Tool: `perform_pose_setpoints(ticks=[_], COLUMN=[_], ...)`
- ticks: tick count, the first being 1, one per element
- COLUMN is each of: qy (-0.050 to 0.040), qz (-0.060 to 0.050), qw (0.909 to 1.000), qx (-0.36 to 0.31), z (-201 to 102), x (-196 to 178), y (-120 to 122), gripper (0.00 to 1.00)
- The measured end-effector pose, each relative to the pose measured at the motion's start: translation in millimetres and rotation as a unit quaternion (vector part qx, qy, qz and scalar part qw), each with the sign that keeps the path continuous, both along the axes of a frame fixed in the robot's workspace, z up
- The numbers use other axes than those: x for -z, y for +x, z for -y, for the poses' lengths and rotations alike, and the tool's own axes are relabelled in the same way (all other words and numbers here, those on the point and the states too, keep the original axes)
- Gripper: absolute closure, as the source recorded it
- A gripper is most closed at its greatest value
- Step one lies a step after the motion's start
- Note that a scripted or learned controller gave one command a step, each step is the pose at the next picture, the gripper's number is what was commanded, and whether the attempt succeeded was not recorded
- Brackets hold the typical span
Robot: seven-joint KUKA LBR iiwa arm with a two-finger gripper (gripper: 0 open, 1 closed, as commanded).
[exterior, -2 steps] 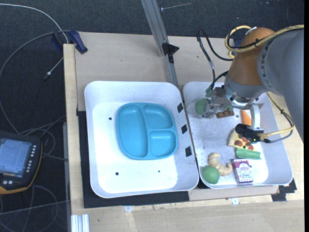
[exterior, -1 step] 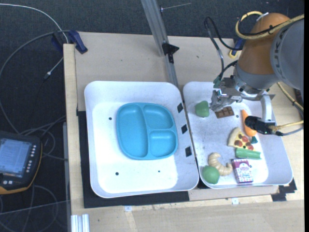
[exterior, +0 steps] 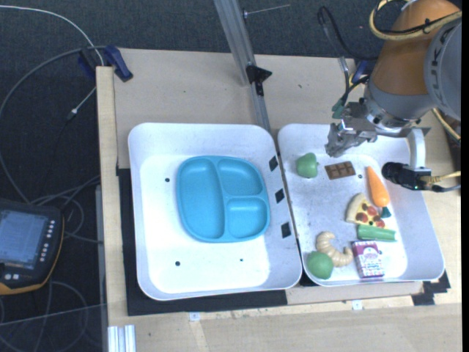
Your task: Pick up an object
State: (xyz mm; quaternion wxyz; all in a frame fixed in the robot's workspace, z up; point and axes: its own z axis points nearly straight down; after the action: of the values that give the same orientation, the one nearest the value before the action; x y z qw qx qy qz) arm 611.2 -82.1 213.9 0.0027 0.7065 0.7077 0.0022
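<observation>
Gripper (exterior: 335, 147) over right bin (exterior: 418, 259) far edge, finger state unclear. Just below-left: green pepper (exterior: 307, 165); directly below: brown bar (exterior: 339, 171). Carrot (exterior: 377, 186), pizza slice (exterior: 366, 211) beyond. Left bin (exterior: 146, 196) holds blue divided plate (exterior: 222, 198).

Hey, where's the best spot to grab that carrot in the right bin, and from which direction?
Grip the carrot across its thick orange middle, coming straight down. It lies flat, long axis running toward the pizza slice, so the gripper should probably close across the narrow width.
</observation>
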Motion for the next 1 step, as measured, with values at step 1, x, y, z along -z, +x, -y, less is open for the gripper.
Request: perform_pose_setpoints(ticks=[1], qy=[0.0001], qz=[0.0], qw=[1.0], qx=[0.0], z=[-0.2], x=[-39.8], y=[1.3], gripper=[1.0])
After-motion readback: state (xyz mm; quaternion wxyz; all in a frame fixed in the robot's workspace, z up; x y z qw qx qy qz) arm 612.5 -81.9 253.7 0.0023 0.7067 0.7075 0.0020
